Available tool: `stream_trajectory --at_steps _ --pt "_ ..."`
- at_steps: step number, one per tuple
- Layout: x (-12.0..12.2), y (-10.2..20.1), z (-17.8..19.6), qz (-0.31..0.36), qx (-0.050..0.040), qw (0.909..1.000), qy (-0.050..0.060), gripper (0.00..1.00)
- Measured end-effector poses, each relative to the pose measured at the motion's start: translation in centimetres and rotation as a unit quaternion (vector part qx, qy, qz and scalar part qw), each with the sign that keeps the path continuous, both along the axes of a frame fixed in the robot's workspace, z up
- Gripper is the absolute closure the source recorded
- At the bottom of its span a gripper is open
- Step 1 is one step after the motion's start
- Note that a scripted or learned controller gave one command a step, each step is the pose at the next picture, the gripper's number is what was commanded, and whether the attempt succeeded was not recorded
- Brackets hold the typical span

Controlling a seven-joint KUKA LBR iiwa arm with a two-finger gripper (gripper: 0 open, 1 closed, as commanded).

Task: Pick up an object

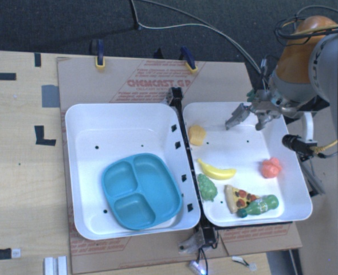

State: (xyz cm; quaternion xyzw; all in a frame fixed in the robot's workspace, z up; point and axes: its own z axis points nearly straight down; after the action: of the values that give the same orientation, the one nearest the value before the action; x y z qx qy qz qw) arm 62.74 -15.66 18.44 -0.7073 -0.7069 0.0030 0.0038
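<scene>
My gripper (248, 121) hangs open over the far part of the right bin (298, 196), with nothing between its fingers. Below and to its left lies a small yellow-orange piece (197, 134) near the bin's left wall. A yellow banana (216, 170) lies in the middle of that bin. Toward the near edge are a green broccoli piece (207, 187), a pizza slice (239, 199) and a green bottle-like toy (262, 205). A red-pink toy (271, 168) rests by the right wall.
The left bin (86, 130) holds a blue divided plate (141, 190). A black divider (182, 145) runs between the bins. The arm's grey and orange body (306, 56) stands at the right, with cables trailing behind the bench.
</scene>
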Motion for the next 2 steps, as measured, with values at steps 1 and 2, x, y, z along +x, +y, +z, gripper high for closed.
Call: stream_trajectory --at_steps 1,2 --pt "0.2 0.0 0.5 0.001 -0.0005 1.0 -0.005 0.0" --pt "0.1 0.9 -4.1 0.001 -0.0003 1.0 -0.003 0.0"
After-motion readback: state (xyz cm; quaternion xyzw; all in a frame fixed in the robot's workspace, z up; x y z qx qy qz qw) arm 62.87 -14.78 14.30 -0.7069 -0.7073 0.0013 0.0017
